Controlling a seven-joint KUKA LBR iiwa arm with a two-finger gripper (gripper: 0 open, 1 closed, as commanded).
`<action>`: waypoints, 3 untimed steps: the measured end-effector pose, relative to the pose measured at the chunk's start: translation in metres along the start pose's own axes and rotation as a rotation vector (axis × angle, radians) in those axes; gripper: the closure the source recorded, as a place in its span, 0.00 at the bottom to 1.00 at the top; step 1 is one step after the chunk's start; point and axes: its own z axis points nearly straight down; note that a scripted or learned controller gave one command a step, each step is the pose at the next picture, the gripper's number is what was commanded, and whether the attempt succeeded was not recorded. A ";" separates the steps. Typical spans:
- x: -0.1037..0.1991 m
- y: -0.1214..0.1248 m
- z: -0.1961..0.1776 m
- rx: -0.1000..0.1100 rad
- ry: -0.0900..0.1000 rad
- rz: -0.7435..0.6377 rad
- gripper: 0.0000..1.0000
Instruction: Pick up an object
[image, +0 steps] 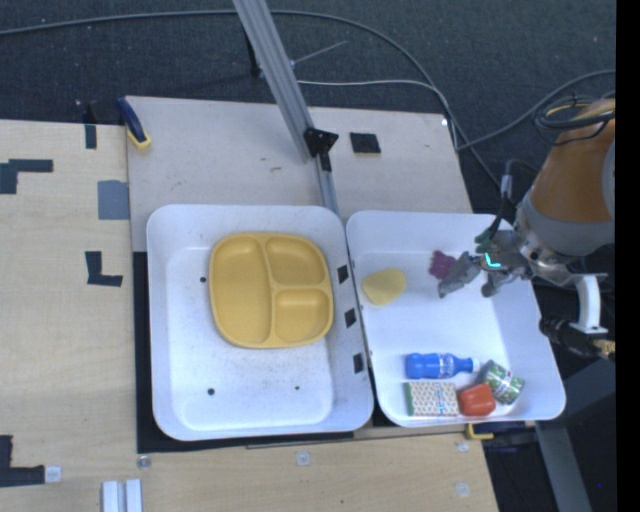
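The two white bins look like smooth plastic, the yellow tray looks like matt plastic, the blue bottle is shiny, the small can may be metal, and the bench looks like dull wood.

Pale bench — black cables across dark carpet.

Even bright overhead light, soft shadows, slight blur.

The arm reaches in over the right bin from its far right corner. The gripper hangs above the bin's upper half, fingers spread apart.
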 end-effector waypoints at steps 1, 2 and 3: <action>0.000 0.001 -0.001 -0.003 -0.001 0.000 0.00; 0.004 -0.007 0.046 0.002 -0.001 0.000 0.00; -0.006 -0.009 0.099 0.002 -0.001 0.002 0.00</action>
